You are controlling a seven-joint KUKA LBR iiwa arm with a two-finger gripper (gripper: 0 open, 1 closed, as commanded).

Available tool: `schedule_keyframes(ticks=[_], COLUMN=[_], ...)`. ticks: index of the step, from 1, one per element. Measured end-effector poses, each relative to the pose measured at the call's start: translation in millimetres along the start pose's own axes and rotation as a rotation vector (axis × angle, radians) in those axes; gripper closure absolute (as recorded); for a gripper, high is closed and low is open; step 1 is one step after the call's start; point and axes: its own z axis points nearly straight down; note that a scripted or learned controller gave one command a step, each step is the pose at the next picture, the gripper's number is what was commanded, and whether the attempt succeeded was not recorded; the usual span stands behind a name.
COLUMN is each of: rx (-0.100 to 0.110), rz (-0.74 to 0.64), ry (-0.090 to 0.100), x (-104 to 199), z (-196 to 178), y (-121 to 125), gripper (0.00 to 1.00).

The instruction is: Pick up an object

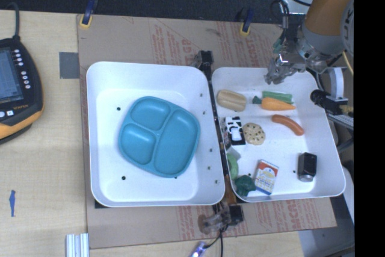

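Your gripper (278, 74) hangs over the right bin's (322, 144) far edge; I cannot tell its state. Nearest it lies the toy carrot (278, 105). The left bin (99, 129) holds a blue divided plate (159, 136).

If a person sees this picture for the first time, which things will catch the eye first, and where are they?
The big blue divided plate stands out first, lying alone in the left bin. Next come the small toy foods scattered in the right bin: an orange carrot, a sausage and a cookie. The grey arm's tool hangs over the far edge of that bin, near the carrot.
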Motion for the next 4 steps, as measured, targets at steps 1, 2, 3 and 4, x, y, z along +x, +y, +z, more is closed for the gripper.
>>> schedule_keyframes(ticks=[1,2,3,4], rx=[0.003,0.006,0.003,0.003], rz=[0.001,0.000,-0.001,-0.003], ry=[0.000,-0.003,-0.003,-0.004], x=[-0.7,-53.3,-37.8,-38.8], z=[1.2,71.7,99.1,88.2], y=[-0.8,-28.2,-1.1,-0.9], gripper=[0.00,0.00,0.00,1.00])
